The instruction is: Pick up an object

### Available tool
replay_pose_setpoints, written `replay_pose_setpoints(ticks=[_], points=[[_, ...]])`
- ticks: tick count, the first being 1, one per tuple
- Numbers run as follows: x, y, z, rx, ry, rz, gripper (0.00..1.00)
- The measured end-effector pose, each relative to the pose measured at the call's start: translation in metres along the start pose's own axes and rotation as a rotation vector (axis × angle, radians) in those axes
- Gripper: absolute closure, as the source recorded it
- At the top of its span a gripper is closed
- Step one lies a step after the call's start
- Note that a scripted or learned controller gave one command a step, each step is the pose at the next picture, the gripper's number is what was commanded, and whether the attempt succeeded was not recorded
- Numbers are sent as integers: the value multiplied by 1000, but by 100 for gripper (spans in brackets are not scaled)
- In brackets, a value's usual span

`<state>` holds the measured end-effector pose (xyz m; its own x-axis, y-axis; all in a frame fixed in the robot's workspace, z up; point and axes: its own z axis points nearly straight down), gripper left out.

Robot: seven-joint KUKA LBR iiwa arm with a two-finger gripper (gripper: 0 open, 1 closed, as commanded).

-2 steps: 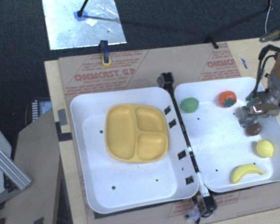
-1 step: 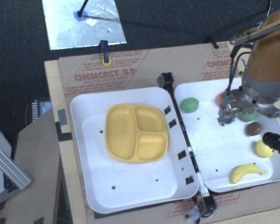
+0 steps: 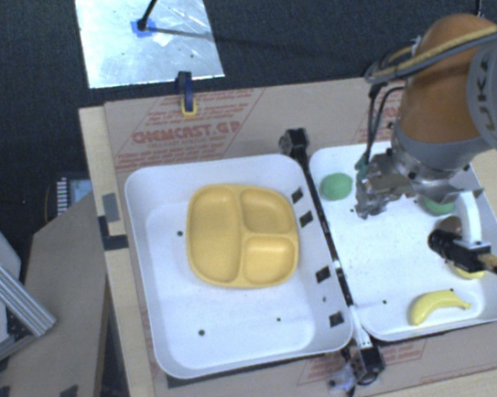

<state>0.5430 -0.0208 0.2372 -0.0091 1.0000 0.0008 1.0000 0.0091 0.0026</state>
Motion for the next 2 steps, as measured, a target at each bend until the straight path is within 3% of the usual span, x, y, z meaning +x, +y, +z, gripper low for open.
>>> replay_pose_setpoints(ticks=[2], points=[[85,51,19,0,1,0,100]])
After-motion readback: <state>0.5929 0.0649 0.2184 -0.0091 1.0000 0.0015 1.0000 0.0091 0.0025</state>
